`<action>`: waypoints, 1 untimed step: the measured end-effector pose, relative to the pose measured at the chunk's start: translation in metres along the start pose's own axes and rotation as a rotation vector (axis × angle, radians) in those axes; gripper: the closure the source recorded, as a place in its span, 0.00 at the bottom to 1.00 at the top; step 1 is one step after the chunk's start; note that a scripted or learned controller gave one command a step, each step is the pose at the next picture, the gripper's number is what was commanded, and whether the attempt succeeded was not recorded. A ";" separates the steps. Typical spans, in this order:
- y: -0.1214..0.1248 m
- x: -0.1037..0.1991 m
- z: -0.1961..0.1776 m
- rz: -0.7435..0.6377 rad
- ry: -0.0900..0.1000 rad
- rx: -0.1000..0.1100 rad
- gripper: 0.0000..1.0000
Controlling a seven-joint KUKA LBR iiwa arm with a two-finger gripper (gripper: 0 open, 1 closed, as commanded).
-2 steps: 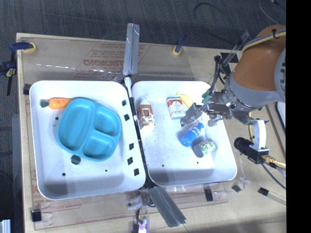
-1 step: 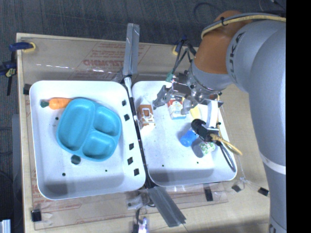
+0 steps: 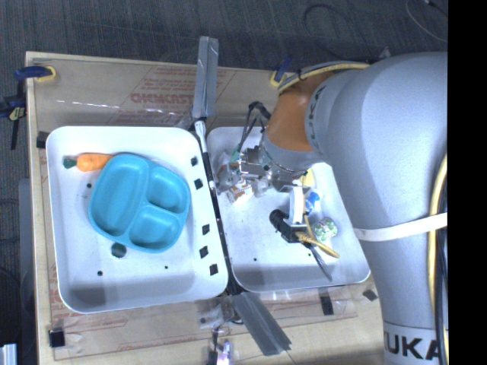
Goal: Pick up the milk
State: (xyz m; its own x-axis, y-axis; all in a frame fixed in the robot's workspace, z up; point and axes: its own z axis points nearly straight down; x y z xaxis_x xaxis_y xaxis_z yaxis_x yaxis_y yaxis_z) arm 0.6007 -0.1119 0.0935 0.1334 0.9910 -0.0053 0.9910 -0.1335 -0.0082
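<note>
Camera view is looking down on the table (image 3: 129,322), which is carrying two white bins side by side. In the near part of the left bin (image 3: 99,291), a small dark green thing (image 3: 118,250) is lying just beside the plate (image 3: 141,201). The plate is blue with three compartments and is sitting askew across the middle of that bin. Beyond it, a carrot (image 3: 93,160) is lying near the bin's far left corner, its right end meeting the plate's rim.

In the right bin (image 3: 289,280), a green-and-white ball (image 3: 326,228) is resting by the right wall. Just beyond it is a small white-and-blue carton that is looking like the milk (image 3: 313,199); it is partly hidden and too small to tell for sure.

Farther left, the gripper (image 3: 234,182) is hanging low over the far left part of the right bin, close to the wall between the bins and apart from the milk. Whether its grip is clenched or released cannot be told. The arm (image 3: 293,120) is reaching in from the right.
</note>
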 end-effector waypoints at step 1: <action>0.000 0.003 -0.005 -0.005 0.004 0.008 1.00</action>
State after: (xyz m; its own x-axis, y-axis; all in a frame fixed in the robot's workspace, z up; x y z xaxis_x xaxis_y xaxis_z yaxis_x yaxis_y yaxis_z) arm 0.6008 -0.1083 0.0986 0.1284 0.9917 -0.0013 0.9916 -0.1284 -0.0161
